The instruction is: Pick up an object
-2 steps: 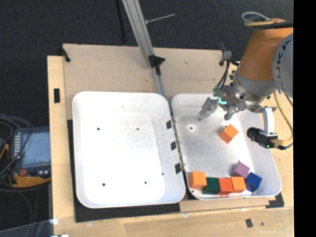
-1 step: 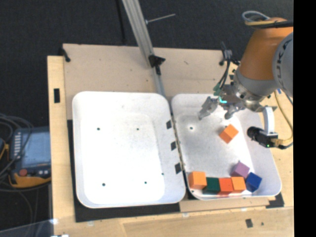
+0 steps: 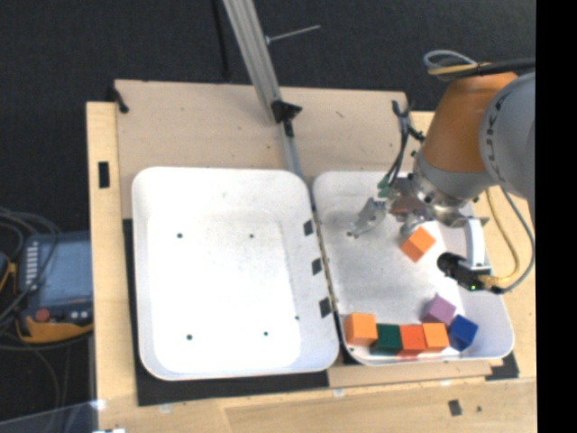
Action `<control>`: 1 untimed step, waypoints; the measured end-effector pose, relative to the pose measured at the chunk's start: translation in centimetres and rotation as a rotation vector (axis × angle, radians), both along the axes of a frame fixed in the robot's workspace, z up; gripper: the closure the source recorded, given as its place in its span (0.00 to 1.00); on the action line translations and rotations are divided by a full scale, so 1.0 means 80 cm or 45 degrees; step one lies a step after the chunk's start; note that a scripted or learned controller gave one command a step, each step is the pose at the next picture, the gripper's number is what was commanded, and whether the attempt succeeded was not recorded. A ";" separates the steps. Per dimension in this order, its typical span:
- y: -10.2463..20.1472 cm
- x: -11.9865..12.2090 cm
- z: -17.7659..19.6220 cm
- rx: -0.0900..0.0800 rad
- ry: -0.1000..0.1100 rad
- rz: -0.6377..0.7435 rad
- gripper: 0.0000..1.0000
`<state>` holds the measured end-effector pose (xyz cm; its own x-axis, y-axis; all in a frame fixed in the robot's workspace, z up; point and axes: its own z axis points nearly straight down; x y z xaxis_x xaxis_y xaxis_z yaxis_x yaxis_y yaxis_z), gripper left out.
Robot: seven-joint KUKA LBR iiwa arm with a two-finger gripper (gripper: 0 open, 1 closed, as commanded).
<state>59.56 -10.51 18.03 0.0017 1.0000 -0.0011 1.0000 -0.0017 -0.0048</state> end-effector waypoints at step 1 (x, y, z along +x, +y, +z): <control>0.000 -0.005 -0.079 0.000 0.001 -0.001 0.00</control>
